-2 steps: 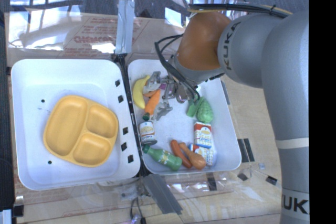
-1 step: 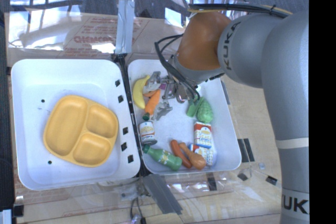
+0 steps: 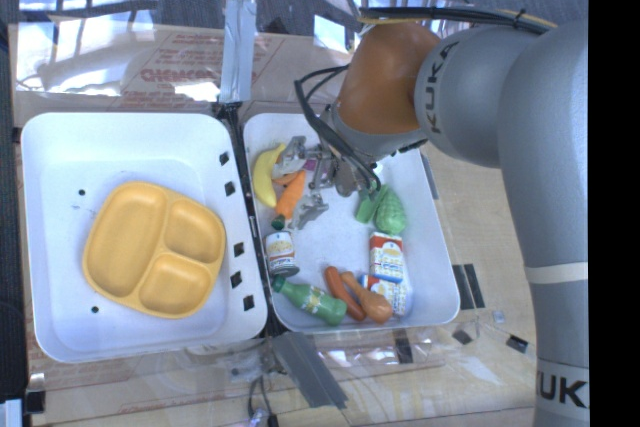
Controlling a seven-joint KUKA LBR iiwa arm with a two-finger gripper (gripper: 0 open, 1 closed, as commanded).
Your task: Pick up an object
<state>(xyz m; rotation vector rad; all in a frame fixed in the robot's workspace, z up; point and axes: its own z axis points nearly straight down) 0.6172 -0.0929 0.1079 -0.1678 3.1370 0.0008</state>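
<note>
My gripper [image 3: 303,181] is down in the right bin [image 3: 437,245], near its back left corner, with the jaws spread apart. An orange carrot [image 3: 289,196] lies between the two metal fingers [image 3: 293,154], pointing toward the front. I see no closed grip on it. A yellow banana [image 3: 264,175] lies just left of the carrot, against the bin's left wall. The grey arm with its orange band [image 3: 385,80] hangs over the back of the bin and hides part of it.
The right bin also holds green vegetables [image 3: 384,210], a red and white bottle [image 3: 387,265], sausages [image 3: 350,291], a green bottle [image 3: 311,300] and a small can [image 3: 282,250]. In the left bin [image 3: 50,155] lies a yellow divided plate [image 3: 155,247].
</note>
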